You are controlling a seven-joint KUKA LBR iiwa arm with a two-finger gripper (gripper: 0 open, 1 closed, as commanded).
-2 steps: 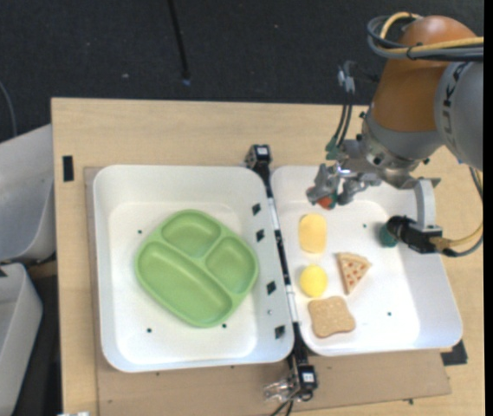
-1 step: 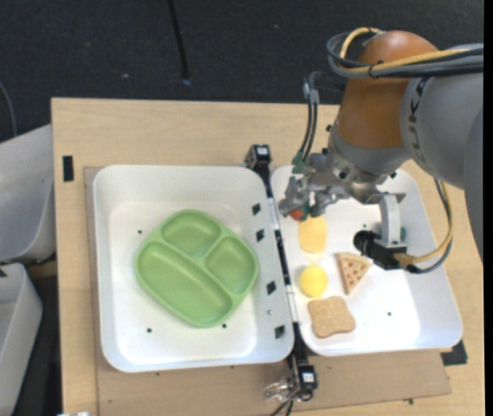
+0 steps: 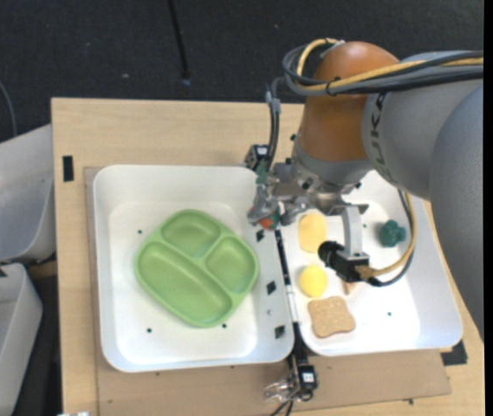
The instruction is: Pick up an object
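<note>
Nearest you, at the front of the right bin (image 3: 419,323), lies a slice of toast (image 3: 330,317), flat on the white floor. Just behind it you have a round yellow fruit (image 3: 314,279), close to the toast but apart from it. Farther back sits a second yellow fruit (image 3: 313,229), a little longer and paler. Off to its right, well apart from both, you can see a small teal object (image 3: 391,232), too small to name more closely.

Look to the left bin (image 3: 107,319) and you find a green divided plate (image 3: 197,267) with three compartments, lying flat and turned at an angle to the bin walls.

Your arm (image 3: 428,137) reaches in from the right over the right bin, its orange band (image 3: 346,102) above the wrist. The gripper (image 3: 268,211) hangs low at the wall shared by the two bins, toward the back, just left of the paler yellow fruit. You cannot tell from this angle whether it is spread or pressed together, and nothing shows as held in it.

Both bins sit side by side on the pale wooden bench (image 3: 142,115).
</note>
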